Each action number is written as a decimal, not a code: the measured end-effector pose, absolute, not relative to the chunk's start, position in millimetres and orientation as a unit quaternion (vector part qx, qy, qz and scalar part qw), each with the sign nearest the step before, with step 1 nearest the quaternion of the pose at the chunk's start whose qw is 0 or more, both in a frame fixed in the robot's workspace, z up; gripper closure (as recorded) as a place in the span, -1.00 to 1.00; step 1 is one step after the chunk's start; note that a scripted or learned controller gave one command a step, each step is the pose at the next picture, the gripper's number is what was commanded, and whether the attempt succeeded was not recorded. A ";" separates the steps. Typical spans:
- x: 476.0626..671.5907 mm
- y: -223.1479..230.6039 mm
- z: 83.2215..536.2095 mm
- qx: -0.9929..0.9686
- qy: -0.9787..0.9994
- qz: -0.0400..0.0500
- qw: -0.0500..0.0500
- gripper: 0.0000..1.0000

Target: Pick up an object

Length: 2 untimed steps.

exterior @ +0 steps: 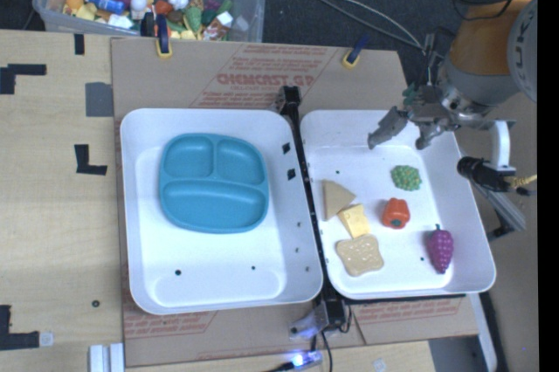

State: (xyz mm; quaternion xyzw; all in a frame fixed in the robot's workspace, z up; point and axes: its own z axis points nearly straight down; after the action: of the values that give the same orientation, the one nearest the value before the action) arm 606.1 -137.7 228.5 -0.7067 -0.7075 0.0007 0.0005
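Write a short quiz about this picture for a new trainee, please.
1. True or false: the blue plate lies in the left bin.
2. Which item lies nearest the gripper? A) grapes B) broccoli C) cracker
3. Fill in: the tomato lies in the ___ bin.

Key: 1 true; 2 B; 3 right.

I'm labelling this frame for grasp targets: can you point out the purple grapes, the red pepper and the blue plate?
purple grapes [439, 249], camera view, middle of the bunch.
red pepper [396, 213], camera view, its red body.
blue plate [212, 206], camera view, large lower compartment.
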 end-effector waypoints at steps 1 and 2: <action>606.3 -136.8 238.0 -0.706 -0.708 0.001 0.001 1.00; 610.8 -145.9 522.8 -0.706 -0.708 -0.004 -0.007 1.00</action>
State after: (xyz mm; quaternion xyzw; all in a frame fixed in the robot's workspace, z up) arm 610.8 -145.9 522.8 -0.7062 -0.7079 -0.0038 -0.0073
